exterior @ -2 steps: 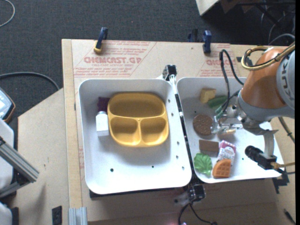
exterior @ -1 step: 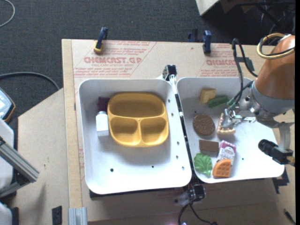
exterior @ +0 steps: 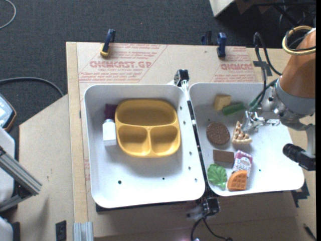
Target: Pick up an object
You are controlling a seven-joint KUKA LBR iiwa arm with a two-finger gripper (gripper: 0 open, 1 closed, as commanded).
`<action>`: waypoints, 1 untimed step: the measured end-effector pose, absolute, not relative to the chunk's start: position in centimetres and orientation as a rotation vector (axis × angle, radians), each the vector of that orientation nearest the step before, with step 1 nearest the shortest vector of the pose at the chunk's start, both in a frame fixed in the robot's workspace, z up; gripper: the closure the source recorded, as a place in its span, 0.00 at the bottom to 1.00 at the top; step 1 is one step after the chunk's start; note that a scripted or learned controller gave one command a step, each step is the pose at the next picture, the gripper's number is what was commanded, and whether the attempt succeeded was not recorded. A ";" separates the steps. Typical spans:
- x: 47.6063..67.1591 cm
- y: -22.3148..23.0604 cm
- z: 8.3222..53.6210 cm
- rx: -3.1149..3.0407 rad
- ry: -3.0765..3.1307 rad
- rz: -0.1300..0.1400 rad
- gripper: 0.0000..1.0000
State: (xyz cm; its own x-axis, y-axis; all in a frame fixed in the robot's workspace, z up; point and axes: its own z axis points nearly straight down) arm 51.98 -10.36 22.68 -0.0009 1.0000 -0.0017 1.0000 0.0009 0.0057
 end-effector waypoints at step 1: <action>53.5 -4.5 21.8 2.214 2.229 0.004 1.00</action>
State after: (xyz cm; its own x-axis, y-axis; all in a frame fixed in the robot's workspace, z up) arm 53.49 -4.49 21.78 -0.0066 1.0000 0.0015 1.0000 0.0066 0.0021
